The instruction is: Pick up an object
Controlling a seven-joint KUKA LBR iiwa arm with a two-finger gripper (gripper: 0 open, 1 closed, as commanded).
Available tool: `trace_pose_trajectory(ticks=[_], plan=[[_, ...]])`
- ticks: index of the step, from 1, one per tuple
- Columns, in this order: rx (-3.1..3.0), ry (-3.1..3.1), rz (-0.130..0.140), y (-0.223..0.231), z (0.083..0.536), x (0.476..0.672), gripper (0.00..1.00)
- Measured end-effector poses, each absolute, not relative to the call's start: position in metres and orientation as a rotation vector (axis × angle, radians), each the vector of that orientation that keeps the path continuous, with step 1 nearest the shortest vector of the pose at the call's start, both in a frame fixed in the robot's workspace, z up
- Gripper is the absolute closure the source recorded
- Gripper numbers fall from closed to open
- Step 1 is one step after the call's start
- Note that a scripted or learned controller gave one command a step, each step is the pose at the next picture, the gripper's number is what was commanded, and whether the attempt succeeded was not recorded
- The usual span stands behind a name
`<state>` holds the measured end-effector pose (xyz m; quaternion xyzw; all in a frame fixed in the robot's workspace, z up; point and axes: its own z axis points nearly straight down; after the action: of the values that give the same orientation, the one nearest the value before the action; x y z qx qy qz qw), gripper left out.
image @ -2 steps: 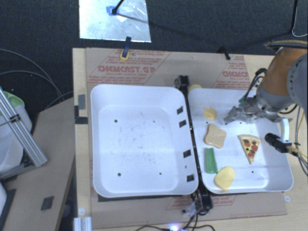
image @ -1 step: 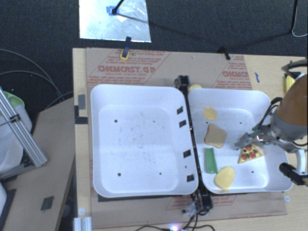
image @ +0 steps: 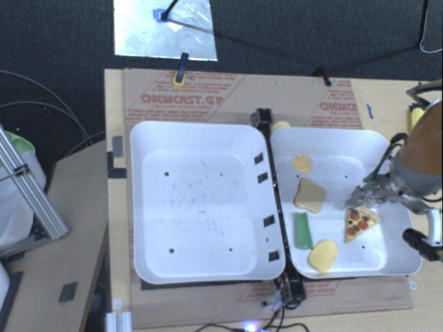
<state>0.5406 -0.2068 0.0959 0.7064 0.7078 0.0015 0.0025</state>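
While end effector (image: 363, 198) hovers at pizza slice (image: 360, 223), grip state unclear; tan bread (image: 309, 195), green block (image: 302, 230) nearby.

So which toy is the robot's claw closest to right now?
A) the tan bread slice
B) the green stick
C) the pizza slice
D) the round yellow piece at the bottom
C: the claw hangs just above the pizza slice in the right bin.

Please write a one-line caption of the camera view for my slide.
Grey arm's gripper lowered beside a toy pizza slice in the right white bin.
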Motion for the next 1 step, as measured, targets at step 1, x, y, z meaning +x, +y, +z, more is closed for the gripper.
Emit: trace_pose_trajectory(ticks=[1], plan=[[2.213,2.219,0.008,-0.2068,0.1065,0.5417,1.0]])
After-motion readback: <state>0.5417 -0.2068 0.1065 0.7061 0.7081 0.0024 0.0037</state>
